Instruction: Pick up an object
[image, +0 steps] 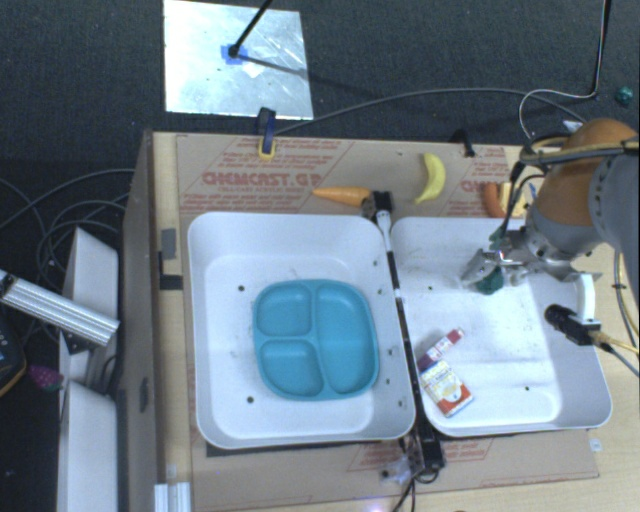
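My gripper (484, 270) hangs low over the back of the right bin (520, 415), near its middle. A small dark teal object (491, 284) lies right at the gripper's tip, touching it or just under it; whether it is held is unclear. Nearer the front left of the same bin lie a small red-capped tube (441, 350) and a white and orange packet (447, 388), side by side. The left bin (215, 300) holds a light blue divided plate (316, 337).
On the bench behind the bins lie a yellow banana (432, 177), an orange carrot (339, 196) and a reddish thing (492, 200). The arm's grey and orange body (585, 195) covers the right bin's back right corner. A black divider (393, 290) runs between the bins.
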